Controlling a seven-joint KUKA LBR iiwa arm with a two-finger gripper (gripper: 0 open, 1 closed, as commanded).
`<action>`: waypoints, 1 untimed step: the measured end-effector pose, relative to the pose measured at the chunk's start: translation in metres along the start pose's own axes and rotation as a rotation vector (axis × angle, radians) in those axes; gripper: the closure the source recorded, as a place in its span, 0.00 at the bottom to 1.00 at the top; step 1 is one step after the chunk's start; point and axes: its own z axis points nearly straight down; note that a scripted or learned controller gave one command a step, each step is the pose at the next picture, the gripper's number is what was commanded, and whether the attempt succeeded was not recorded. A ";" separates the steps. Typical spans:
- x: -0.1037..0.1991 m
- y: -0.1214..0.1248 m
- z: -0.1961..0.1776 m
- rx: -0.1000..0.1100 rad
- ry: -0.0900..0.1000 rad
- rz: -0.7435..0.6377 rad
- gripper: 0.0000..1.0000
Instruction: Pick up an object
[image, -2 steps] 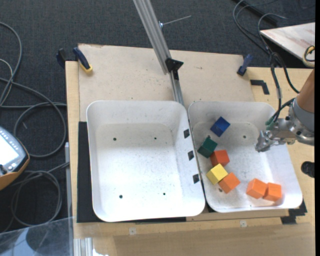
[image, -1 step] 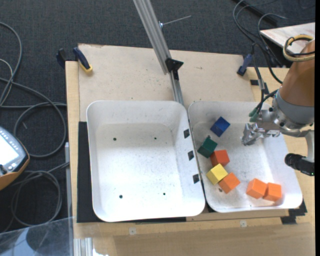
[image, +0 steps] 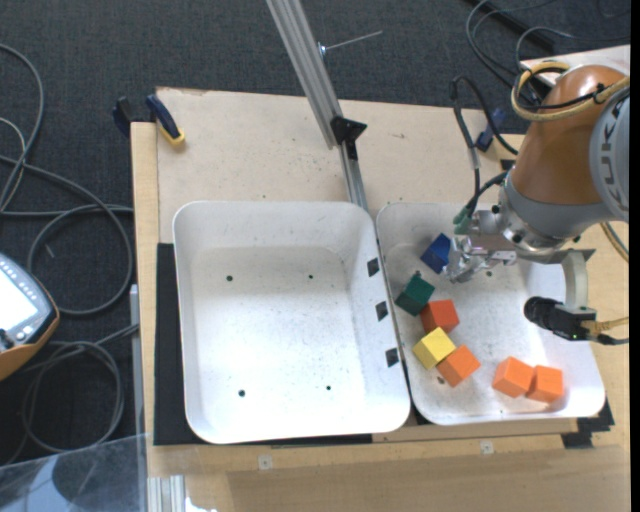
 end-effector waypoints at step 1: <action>0.059 0.026 -0.008 -0.002 0.001 -0.002 1.00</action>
